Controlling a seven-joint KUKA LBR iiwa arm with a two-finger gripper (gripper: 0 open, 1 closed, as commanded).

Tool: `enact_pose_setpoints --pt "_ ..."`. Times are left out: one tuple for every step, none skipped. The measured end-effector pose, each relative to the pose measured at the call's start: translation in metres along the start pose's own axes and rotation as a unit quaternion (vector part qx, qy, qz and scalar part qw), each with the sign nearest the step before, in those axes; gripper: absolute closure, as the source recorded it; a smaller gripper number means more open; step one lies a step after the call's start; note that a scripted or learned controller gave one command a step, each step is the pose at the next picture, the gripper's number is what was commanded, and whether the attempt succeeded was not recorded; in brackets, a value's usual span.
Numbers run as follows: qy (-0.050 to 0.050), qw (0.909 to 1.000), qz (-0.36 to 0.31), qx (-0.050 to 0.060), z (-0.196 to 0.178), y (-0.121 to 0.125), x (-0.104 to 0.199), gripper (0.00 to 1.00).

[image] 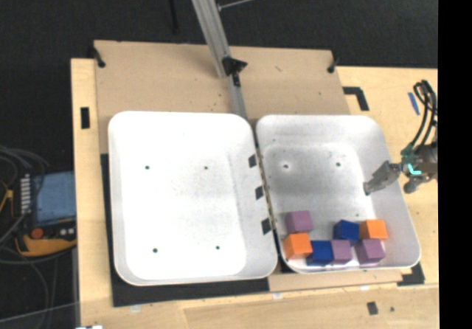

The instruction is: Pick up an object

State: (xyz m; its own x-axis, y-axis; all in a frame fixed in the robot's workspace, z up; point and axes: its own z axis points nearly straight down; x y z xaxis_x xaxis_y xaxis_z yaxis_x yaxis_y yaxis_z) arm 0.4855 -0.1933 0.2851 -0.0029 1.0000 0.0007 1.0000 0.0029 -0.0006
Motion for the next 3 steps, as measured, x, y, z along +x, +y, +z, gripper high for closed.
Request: enact_pose_setpoints --pt "0.0 1.0 0.001 -0.002 -0.001 0.001 0.0 0.0" --pt "-0.001 1.0 0.003 0.001 0.041 0.003 0.002 0.0" --pt "-0.001 1.0 0.002 0.002 0.092 0.002 -0.01 0.0"
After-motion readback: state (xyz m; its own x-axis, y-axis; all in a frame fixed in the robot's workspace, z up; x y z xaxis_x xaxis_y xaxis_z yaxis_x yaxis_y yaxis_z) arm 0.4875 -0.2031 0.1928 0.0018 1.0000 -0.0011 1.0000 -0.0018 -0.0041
